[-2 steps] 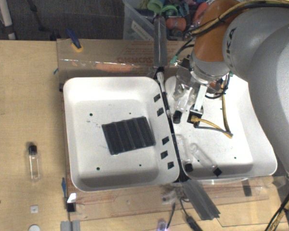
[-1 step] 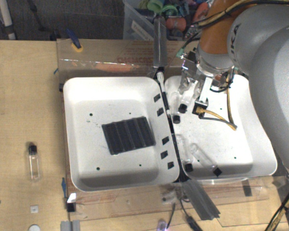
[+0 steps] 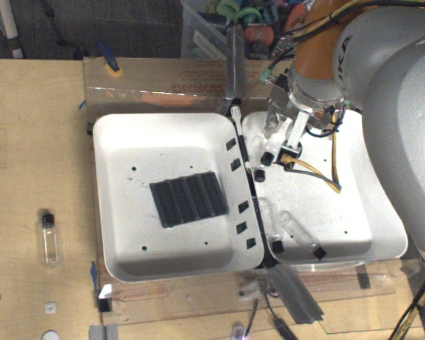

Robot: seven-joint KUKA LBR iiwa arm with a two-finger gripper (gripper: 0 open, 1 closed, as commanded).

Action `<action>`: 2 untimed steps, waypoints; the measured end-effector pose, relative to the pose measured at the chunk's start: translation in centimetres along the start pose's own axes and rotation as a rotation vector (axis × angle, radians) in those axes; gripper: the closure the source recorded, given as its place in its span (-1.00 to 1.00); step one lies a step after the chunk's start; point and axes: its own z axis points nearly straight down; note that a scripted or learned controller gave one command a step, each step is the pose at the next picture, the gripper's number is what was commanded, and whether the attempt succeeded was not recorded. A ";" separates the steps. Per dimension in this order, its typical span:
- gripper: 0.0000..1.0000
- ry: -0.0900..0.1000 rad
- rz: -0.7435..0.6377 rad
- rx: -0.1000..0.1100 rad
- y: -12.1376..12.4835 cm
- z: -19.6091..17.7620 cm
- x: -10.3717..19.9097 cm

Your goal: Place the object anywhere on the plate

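A pale wooden bench (image 3: 28, 154) spreads across the left, evenly lit; beyond its far edge lies dark grey floor (image 3: 92, 13); a white post (image 3: 7, 13) stands there at the left; a clear tub (image 3: 198, 30) of bright clutter sits farther right.

Left bin (image 3: 113, 246): floor lying open all round the black ribbed plate (image 3: 189, 198), which is sitting flat and low at centre. Row of black clips (image 3: 243, 207) running along the rims between the bins, blocking a low crossing. Right bin (image 3: 354, 232): grey arm (image 3: 389, 83) overhanging its far and right side, claw (image 3: 278, 151) hanging near the clips, front floor lying mostly open.
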 end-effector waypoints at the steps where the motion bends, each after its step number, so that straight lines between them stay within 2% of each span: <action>1: 1.00 -0.001 -0.415 0.003 0.5 0.0 -0.8; 2: 1.00 0.000 -0.291 -0.001 -0.1 -2.1 0.2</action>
